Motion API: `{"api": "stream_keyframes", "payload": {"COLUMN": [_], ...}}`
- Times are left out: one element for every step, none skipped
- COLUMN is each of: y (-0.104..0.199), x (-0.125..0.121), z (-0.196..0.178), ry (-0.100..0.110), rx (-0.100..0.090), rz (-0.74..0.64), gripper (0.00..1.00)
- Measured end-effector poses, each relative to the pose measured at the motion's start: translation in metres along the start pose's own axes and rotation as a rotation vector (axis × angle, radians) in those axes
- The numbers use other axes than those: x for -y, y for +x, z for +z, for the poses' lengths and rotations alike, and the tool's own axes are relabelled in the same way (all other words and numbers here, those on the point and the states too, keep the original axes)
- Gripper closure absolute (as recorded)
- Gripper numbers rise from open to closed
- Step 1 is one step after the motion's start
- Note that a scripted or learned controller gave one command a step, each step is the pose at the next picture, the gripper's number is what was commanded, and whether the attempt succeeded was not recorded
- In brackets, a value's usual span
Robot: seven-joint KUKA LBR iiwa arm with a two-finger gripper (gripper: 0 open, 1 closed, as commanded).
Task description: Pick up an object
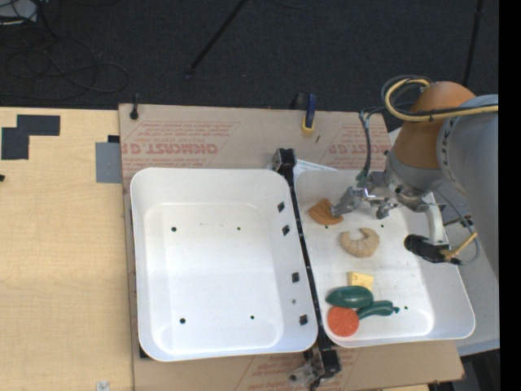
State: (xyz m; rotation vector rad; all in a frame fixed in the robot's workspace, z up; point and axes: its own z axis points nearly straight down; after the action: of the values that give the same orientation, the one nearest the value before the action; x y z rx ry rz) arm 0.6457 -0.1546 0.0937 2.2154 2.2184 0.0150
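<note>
Nearest the camera, at the front of the right bin (456, 320), lies a red disc (343, 322) touching a green piece (358, 298), with a yellow wedge (361, 280) just behind. Further back sit a tan croissant-like piece (360, 241) and a brown piece (326, 213). Gripper (366, 201) hangs over the bin's rear, fingers spread, holding nothing, one tip near the brown piece. Left bin (146, 218) carries 0 items. Risk, as judged: closing beside the piece would nudge it away
</note>
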Motion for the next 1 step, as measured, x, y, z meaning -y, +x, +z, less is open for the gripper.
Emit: {"api": "stream_keyframes", "payload": {"y": [0.0134], "x": [0.0783], "z": [-0.0013], "ry": [-0.002], "rx": [0.004], "rz": [0.004], "gripper": [0.00]}}
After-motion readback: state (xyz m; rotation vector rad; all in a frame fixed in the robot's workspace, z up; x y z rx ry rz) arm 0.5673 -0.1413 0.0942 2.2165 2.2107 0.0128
